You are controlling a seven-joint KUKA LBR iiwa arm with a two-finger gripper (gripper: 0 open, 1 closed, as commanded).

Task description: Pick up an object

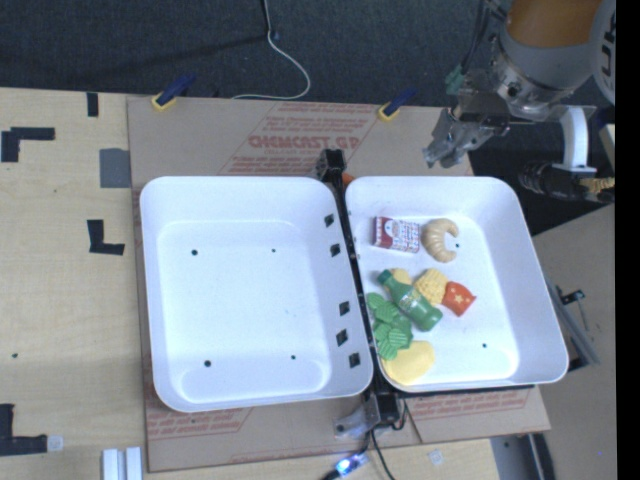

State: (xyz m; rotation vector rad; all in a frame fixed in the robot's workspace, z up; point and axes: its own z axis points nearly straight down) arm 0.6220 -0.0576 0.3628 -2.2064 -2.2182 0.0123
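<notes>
A yellow toy [410,361] lies nearest the lens, at the right bin's [520,268] front edge, beside two green pieces [400,318], one corn cob [431,286], one red block [458,297], one red-and-white carton [396,234] and one croissant [441,239]. The gripper [446,149] hangs beyond the bin's far rim, well apart from them; whether its fingers are spread or together cannot be told.

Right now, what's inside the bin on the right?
The right bin holds a red carton, croissant, green bottle, corn and other toys. Anything beneath the pile is hidden.
</notes>
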